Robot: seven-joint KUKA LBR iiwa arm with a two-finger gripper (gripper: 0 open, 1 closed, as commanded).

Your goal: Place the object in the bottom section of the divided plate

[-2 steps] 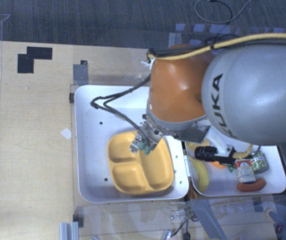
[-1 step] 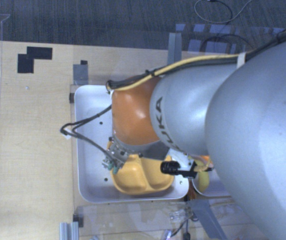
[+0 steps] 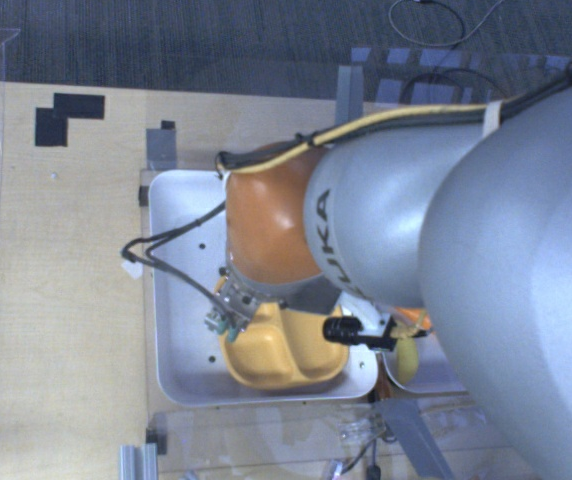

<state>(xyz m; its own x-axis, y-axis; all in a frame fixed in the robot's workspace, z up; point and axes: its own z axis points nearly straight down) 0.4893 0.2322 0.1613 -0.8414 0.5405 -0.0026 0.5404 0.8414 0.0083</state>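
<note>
Item one: the arm (image 3: 436, 218). You see it come in from the right of the frame, grey and bulky, covering most of the right half. Its orange band (image 3: 266, 218) sits at centre, above the left bin.

Item two: the gripper (image 3: 228, 318). You find it just below the orange band, at the upper left edge of the plate. It is a small grey-and-teal cluster, too small and too blurred to read; you cannot tell whether it is open or closed, nor whether anything is in it.

Item three: the plate (image 3: 281, 353). Yellow, divided, it lies in the lower part of the left bin, its lower edge close to the bin's bottom wall. The arm hides its upper part.

Item four: the left bin (image 3: 181, 298). White, shallow, centre-left of the frame, standing on the tan bench (image 3: 66, 318).

Item five: the right bin (image 3: 436, 380). You see just a sliver of it at lower centre-right, under the arm.

Item six: the object (image 3: 406, 360). A yellow-green rounded thing lies in that sliver of right bin, with a touch of orange just above it. It is well apart from the gripper and outside the plate.

Item seven: a cable (image 3: 166, 238). Dark, it loops from the wrist out over the left bin's left wall.
</note>
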